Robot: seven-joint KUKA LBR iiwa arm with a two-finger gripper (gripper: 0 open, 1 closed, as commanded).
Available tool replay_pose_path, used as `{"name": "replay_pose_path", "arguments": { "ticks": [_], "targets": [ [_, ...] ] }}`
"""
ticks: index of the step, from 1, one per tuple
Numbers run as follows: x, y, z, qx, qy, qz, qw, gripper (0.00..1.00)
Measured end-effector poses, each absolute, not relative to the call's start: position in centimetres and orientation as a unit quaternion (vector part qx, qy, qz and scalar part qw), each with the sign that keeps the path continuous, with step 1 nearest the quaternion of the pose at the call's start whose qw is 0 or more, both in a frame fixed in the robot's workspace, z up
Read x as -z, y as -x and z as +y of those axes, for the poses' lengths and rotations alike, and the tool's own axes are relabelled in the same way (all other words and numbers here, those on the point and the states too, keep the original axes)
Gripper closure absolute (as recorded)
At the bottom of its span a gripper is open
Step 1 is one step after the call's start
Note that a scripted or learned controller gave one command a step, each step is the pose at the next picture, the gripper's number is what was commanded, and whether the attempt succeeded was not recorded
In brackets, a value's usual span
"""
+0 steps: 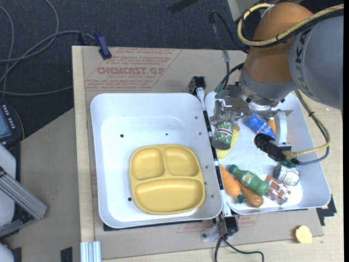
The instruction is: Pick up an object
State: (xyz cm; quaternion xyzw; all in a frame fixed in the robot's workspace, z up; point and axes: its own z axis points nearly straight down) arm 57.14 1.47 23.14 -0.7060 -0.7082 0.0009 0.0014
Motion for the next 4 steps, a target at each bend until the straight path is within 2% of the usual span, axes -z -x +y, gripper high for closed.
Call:
{"name": "replay_pose_path", "arguments": {
  "ticks": [1,2,3,4],
  "targets": [
    [-18.2,-54.9,-5.0,-0.003,0.709,-0.705,0.002,1.0],
    [-18.4,-55.1,-4.5,-0.0002,0.707,-0.707,0.0,0.0],
    [-8.0,-62.7,-10.2,0.0001,0.708,-0.706,-0.003,0.0],
    [-15.8,-67.0,-15.1,0.0023,0.708,-0.706,-0.006,0.0]
  ]
}}
